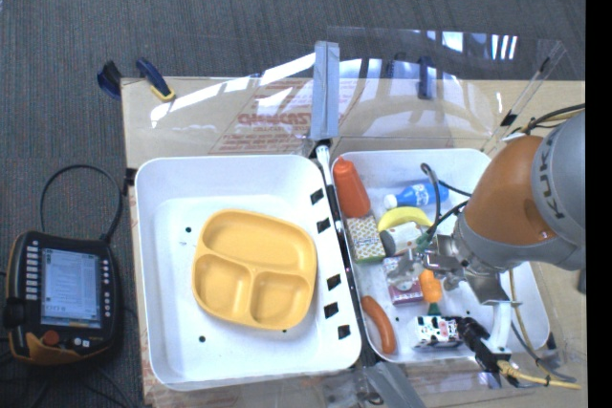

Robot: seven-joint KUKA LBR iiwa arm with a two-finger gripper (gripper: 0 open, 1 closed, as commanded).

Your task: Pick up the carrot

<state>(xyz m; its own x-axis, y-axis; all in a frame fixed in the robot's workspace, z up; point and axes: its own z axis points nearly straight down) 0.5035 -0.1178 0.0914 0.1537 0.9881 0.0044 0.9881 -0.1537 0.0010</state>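
The carrot (430, 286) is a small orange piece with a green top, lying in the right bin (535, 301) near its middle. My gripper (426, 268) hangs directly over the carrot's upper end, reaching in from the right under the arm's orange band (512, 196). The gripper's body hides where its tips meet the carrot, and I cannot tell whether the carrot is touching the bin floor.
Crowded around the carrot are a maroon packet (403, 289), a banana (404, 219), a patterned box (364, 238), a blue-white bottle (417, 197), a red bottle (350, 188), a sausage (381, 324) and a black-white carton (440, 331). The left bin (163, 196) holds a yellow divided plate (255, 268).
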